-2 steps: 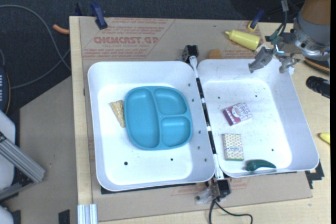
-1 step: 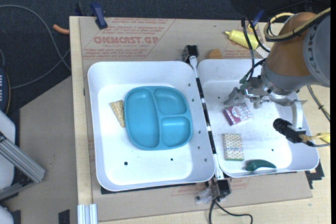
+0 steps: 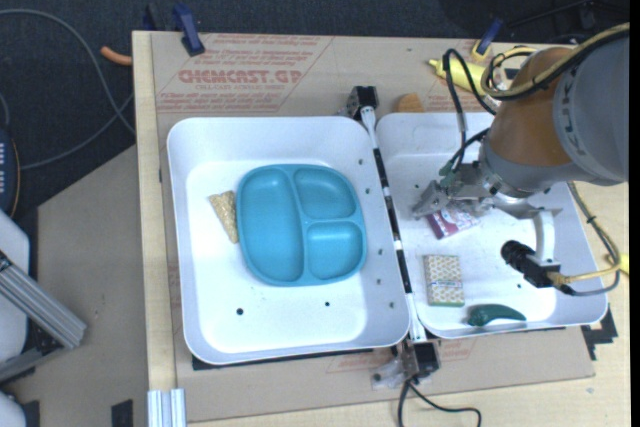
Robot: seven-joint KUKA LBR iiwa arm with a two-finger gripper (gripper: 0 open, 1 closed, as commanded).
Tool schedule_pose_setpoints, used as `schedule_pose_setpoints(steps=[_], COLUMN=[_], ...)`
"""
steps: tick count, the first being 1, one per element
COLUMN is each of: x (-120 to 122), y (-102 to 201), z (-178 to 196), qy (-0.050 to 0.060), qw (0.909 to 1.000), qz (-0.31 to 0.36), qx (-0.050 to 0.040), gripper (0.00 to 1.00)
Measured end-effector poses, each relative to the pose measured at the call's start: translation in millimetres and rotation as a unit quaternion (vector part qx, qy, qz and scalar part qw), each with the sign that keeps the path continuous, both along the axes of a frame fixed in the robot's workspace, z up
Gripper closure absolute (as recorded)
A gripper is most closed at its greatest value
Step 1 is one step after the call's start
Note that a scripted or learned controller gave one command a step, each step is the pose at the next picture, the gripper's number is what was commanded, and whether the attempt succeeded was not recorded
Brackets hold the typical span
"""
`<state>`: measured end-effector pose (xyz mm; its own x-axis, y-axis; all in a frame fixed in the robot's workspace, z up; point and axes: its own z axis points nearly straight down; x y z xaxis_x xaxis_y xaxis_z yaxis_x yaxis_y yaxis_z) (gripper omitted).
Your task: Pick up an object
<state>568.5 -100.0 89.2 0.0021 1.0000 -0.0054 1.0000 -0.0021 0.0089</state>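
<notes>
One arm's jaws, low in the right bin, spread cannot be told | pink packet touching just below | tan sponge nearer | teal piece beyond that | blue plate in left bin.

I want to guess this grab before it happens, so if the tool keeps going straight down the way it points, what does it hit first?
Most likely the small pink-and-white packet in the right bin: the tool sits right above its upper edge. Depth is hard to judge from this slanted view, so it could land on the bin floor just beside it.
</notes>
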Motion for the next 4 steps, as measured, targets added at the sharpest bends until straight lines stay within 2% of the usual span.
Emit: schedule_pose_setpoints(steps=[1,2,3,4], x=[3.4,2.9,9.8,10.9], y=[3.7,3.8,-9.3,-12.9], z=[11.7,11.1,-0.5,11.0], qy=[-0.005,-0.004,0.000,-0.003], qw=[1.0000,1.0000,1.0000,1.0000], qz=[0.001,0.001,0.002,0.001], qx=[0.0021,0.0023,0.0028,-0.0016], gripper=[1.00,0.00,0.00,1.00])
